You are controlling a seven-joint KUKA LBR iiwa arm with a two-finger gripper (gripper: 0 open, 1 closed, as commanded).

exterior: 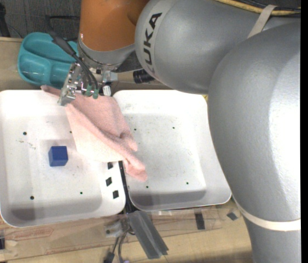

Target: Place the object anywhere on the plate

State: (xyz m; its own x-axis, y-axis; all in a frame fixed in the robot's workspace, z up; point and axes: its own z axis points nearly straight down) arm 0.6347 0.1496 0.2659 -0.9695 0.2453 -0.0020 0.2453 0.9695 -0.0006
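Jaws pinch the top corner of the pink cloth [102, 127], which hangs lifted across both white bins [11, 163]. I see no plate, so placing remains undone.

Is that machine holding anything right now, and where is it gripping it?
Yes: the gripper holds the pink cloth by its upper corner.

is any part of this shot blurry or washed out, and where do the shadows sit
In the camera view the arm looms close and soft-edged, with a glossy highlight on its grey shell. The pink cloth and blue cube look reasonably sharp. The white bins are bright, though specks stay visible. Soft shadows lie along the left bin's near wall and under the cloth.
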